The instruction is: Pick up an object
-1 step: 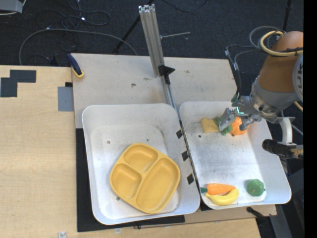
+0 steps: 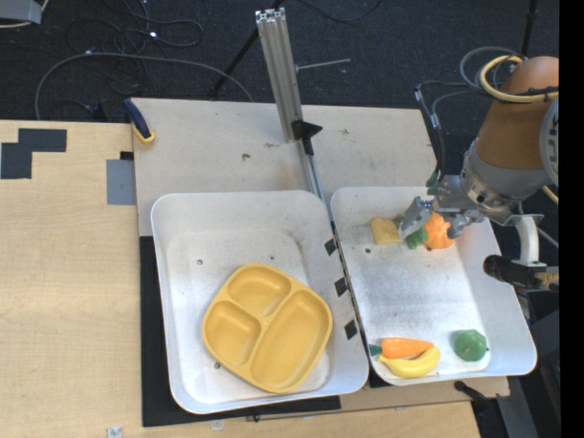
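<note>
Two shallow white bins sit side by side on the counter [image 2: 219,144]. Nearest the camera, at the front edge of the right bin [image 2: 429,290] and well below the end effector, lie three small items close together: one yellow banana [image 2: 412,364] with one orange carrot [image 2: 404,346] resting on its top, and one green round fruit [image 2: 470,344] just to their right. Down and far to the left of the end effector, the left bin [image 2: 182,245] holds one yellow divided plate [image 2: 267,326] with three compartments. Farther back, the end effector [image 2: 431,228] hangs low over the back of the right bin, its fingers clamped on one orange toy with a green end [image 2: 435,233]. Just left of it lies one pale yellow block [image 2: 385,232], close but apart from the toy. The grey arm [image 2: 511,144] comes in from the right and slants down toward the bin, its orange band above the wrist. No readable writing or labels appear anywhere.
</note>
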`<state>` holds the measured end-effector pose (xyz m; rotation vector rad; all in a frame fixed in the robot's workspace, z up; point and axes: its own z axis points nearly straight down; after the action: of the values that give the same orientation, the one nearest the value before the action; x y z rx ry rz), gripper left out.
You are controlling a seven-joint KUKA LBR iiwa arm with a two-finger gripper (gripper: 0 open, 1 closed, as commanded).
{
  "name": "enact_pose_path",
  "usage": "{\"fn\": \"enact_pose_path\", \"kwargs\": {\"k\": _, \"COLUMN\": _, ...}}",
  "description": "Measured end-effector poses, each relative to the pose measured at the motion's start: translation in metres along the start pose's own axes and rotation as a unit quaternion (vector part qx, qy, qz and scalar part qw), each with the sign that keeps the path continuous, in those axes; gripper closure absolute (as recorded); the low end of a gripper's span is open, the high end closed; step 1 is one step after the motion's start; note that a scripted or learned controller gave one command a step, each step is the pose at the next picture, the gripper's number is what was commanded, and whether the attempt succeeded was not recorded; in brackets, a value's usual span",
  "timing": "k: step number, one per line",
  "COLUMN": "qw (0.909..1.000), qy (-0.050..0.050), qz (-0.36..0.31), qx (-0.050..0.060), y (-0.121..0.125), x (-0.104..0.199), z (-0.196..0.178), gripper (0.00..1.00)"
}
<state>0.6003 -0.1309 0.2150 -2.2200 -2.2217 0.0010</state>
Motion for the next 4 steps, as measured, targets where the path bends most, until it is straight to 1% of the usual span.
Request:
{"fn": "enact_pose_path", "kwargs": {"k": 1, "qw": 1.0, "qy": 0.0, "qz": 0.001, "qx": 0.003, "y": -0.008, "x": -0.001, "z": 0.047, "gripper": 0.0}}
{"fn": "enact_pose_path", "kwargs": {"k": 2, "qw": 1.0, "qy": 0.0, "qz": 0.0, "qx": 0.003, "y": -0.008, "x": -0.006, "z": 0.092, "gripper": 0.0}}
{"fn": "enact_pose_path", "kwargs": {"k": 3, "qw": 1.0, "qy": 0.0, "qz": 0.0, "qx": -0.001, "y": -0.008, "x": -0.006, "z": 0.113, "gripper": 0.0}}
{"fn": "enact_pose_path", "kwargs": {"k": 4, "qw": 1.0, "qy": 0.0, "qz": 0.002, "qx": 0.002, "y": -0.009, "x": -0.007, "z": 0.106, "gripper": 1.0}}
